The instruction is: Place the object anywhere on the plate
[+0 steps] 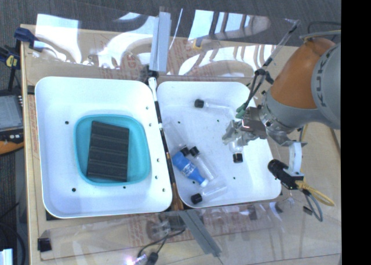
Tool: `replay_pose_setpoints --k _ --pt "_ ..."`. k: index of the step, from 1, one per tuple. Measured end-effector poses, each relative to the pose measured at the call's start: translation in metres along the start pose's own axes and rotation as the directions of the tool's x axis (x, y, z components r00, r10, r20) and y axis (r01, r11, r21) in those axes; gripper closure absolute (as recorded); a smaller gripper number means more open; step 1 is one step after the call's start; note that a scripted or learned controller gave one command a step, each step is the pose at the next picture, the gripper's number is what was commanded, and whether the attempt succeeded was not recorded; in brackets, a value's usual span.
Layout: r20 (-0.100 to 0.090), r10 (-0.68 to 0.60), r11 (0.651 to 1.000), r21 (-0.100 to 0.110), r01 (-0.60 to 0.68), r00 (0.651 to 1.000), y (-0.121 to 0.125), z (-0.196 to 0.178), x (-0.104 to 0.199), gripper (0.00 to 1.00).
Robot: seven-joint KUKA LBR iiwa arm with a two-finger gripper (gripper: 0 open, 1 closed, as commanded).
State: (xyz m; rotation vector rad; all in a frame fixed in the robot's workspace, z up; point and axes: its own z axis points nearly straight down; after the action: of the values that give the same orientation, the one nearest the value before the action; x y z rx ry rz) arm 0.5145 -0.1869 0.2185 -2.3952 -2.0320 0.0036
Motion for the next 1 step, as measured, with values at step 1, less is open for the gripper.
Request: replay_pose_setpoints --k 1 --pt "-0.001 -0.068 0.998 0.004 0.068 0.998 0.0067 0.0195 0.0907 1.0"
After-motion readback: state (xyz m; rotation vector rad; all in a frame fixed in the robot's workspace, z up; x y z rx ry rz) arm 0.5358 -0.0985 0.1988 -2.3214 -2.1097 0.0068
